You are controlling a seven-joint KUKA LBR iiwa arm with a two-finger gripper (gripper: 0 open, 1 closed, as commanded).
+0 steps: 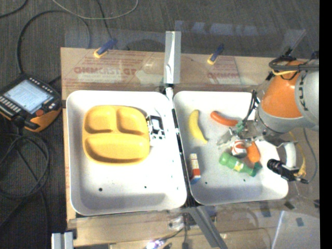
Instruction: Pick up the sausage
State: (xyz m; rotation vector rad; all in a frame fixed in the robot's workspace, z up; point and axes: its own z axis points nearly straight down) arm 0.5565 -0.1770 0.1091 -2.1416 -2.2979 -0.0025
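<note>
The smooth white plastic right bin (pixel 207 191) holds the glossy orange-red sausage (pixel 224 119), a curved banana (pixel 196 126) and a green bottle (pixel 234 163). The gripper (pixel 239 138) hangs just below the sausage; its grasp cannot be told. No writing there is legible.

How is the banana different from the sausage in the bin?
The banana is yellow; the sausage is orange-red. The banana lies nearly up-and-down in the view, near the bin's left wall, while the sausage lies slanted crosswise, closer to the gripper. The banana curves more. Both are long, thin and lie flat in the right bin.
</note>
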